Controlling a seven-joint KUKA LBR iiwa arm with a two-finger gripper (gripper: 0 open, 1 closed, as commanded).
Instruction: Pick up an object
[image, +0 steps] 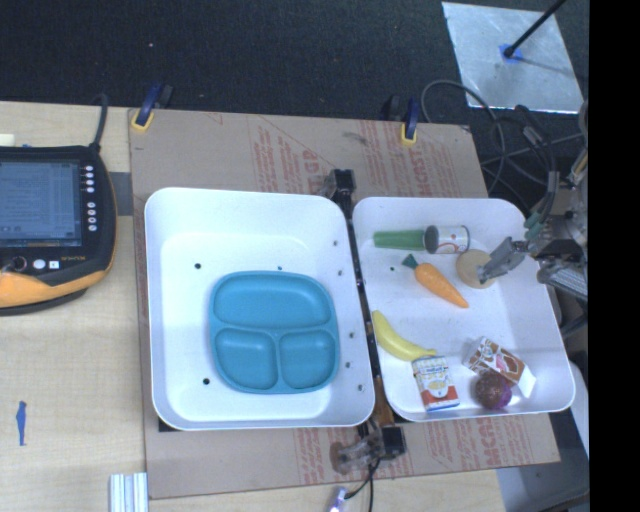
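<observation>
The right bin (540, 330) holds several small objects. A green cylinder (400, 239) and a small can (450, 239) lie at its far side. An orange carrot (440, 284) is near the middle, with a tan round piece (472, 268) beside it. Nearer the front are a yellow banana (398, 339), a small carton (436, 384), a red and white packet (497, 360) and a dark red ball (491, 391). My gripper (499, 262) reaches in from the right, low over the bin. Its tip is at the right edge of the tan round piece.
The left bin (180, 230) holds a blue divided plate (272, 331). A control pendant with a screen (45, 225) lies on the bench at the far left. Cables and arm parts (560, 240) crowd the right bin's right side. Clamps (409, 130) pin the cardboard sheet at the back.
</observation>
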